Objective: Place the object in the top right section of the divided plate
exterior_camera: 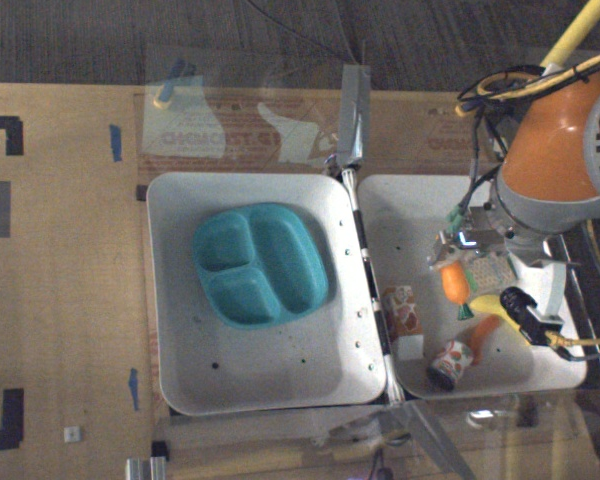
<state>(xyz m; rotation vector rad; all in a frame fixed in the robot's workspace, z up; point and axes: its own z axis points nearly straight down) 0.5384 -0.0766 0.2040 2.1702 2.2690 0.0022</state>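
Observation:
A teal divided plate (263,264) with three sections lies in the left white bin (180,368). My gripper (467,256) hangs over the right bin (410,208), near its middle right. Directly under and touching its tip is an orange toy carrot (455,284) with a green end. The view does not show whether the carrot is gripped. The gripper is far right of the plate.
In the right bin lie a yellow piece (488,304) and an orange piece (482,334) beside the carrot, a small can (450,362) near the front wall, and a printed packet (403,311) by the left wall. A metal divider (352,128) separates the bins.

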